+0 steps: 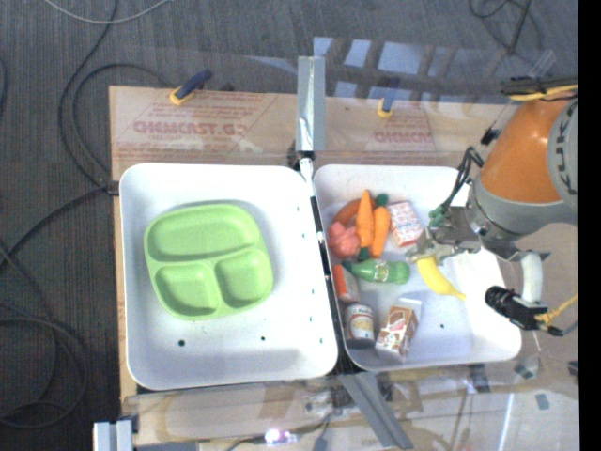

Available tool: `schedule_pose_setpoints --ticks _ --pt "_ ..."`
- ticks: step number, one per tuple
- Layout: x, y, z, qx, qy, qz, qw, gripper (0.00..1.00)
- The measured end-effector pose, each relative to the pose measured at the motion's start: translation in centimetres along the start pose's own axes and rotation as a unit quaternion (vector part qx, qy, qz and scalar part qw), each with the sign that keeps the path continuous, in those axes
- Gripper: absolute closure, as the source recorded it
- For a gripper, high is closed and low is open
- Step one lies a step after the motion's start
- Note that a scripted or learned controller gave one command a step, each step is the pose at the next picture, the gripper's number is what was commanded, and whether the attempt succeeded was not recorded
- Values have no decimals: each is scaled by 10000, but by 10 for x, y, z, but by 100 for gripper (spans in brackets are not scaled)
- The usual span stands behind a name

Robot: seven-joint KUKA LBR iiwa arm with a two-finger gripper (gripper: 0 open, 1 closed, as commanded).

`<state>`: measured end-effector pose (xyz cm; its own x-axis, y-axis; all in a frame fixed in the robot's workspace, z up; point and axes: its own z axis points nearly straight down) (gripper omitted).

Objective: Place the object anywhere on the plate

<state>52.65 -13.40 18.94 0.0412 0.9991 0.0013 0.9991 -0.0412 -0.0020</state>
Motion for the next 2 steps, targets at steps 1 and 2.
schedule_pose_setpoints --ticks 1,2 --pt "68 3 -1 0 -4 -1516 9884 100" --pt "139 3 -27 -5 -11 -2539 9672 100"
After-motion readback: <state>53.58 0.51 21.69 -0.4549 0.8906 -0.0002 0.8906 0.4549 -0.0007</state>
